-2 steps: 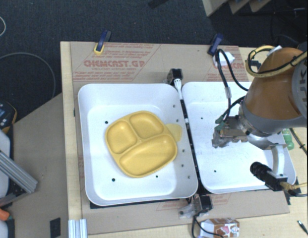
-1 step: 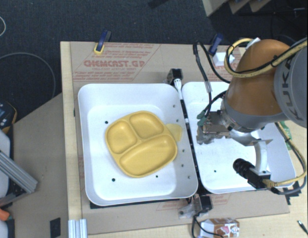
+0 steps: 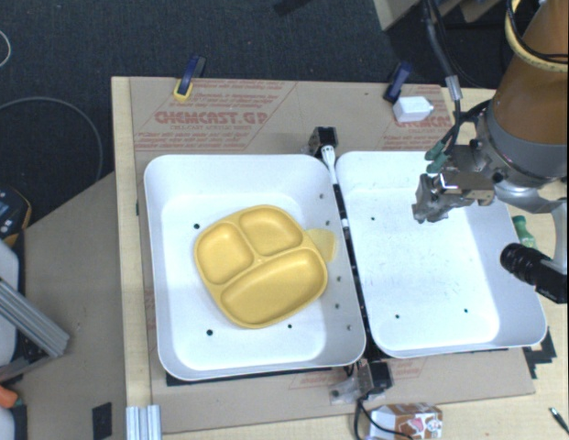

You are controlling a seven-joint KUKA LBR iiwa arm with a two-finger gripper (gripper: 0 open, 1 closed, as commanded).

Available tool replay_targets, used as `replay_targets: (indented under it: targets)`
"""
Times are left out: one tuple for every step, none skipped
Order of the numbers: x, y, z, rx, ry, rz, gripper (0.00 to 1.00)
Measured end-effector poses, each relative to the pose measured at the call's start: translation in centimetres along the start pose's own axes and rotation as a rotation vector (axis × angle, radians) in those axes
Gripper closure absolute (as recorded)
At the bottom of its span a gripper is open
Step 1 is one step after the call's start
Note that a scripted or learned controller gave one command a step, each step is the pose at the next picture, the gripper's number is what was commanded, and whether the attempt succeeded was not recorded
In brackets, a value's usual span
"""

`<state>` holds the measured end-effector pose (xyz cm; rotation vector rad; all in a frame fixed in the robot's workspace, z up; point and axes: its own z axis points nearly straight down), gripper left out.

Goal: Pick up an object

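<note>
While the arm reaches in from the right, the scene reads as follows:

Fingers: the fingers point(image 3: 432, 211) point down over the upper part of the right bin; they are small and dark from this angle, and whether they are parted or closed cannot be told. Nothing can be seen between them.

Arm: the grey arm point(image 3: 531, 145) rises from the fingers toward the upper right corner, with its orange band point(image 3: 541, 71) above the wrist.

Right bin: the right bin point(image 3: 449, 282) is a shallow white tray lying under the fingers, its floor showing a few dark dots.

Left bin: the left bin point(image 3: 169, 273) sits just beside the right bin, their inner rims touching along the middle.

Yellow plate: the yellow plate point(image 3: 261, 264) has three compartments and lies flat on the floor of the left bin, near its centre and well apart from the fingers.

Desk: the desk point(image 3: 266, 108) is a pale board with red lettering, carrying both bins.

Clamps: a yellow-and-blue clamp point(image 3: 187, 78) grips the far edge of the desk at left; a dark blue one point(image 3: 398, 82) grips it at right.

White block: a small white block point(image 3: 412, 109) rests on the desk beyond the right bin.
</note>
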<state>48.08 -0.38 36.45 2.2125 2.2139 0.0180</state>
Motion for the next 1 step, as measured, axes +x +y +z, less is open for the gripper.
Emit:
replay_targets:
  targets:
    - [6.22,-0.04,-3.53,0.01,0.002,-0.007,1.0]
